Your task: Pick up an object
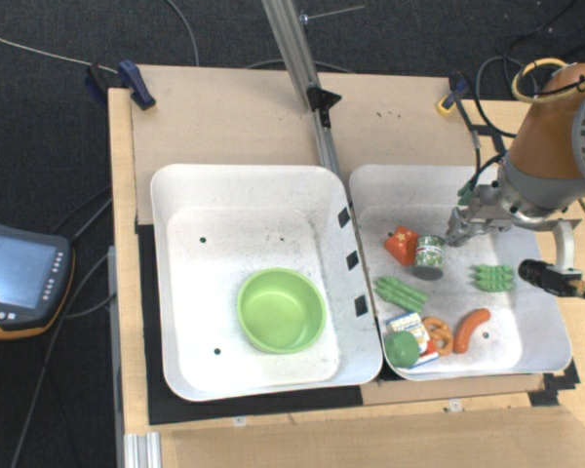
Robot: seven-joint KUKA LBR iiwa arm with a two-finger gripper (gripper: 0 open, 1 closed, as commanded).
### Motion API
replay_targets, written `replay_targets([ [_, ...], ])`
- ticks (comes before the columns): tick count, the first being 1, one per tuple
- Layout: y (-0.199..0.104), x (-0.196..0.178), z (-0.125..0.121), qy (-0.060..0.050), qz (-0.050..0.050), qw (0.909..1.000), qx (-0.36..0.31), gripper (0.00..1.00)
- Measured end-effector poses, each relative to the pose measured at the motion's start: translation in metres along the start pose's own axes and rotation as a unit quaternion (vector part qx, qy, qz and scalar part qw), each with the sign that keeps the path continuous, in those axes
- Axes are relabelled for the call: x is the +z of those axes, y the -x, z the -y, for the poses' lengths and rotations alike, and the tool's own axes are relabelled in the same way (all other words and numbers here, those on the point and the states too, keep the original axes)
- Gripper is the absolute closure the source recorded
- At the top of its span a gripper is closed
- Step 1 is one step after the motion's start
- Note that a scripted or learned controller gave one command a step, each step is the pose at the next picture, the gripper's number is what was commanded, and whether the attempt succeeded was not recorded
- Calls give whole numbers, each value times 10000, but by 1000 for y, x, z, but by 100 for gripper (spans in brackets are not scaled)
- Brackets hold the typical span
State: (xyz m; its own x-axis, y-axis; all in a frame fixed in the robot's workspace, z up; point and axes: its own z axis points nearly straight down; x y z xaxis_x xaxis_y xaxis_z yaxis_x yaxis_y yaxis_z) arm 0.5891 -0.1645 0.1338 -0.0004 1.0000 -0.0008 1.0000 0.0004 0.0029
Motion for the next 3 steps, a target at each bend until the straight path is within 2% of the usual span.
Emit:
replay_targets([
  [2,10,-119,-10,14,3,10000,2,100],
  [3,11,-163,-10,10,1,10000,1,100],
])
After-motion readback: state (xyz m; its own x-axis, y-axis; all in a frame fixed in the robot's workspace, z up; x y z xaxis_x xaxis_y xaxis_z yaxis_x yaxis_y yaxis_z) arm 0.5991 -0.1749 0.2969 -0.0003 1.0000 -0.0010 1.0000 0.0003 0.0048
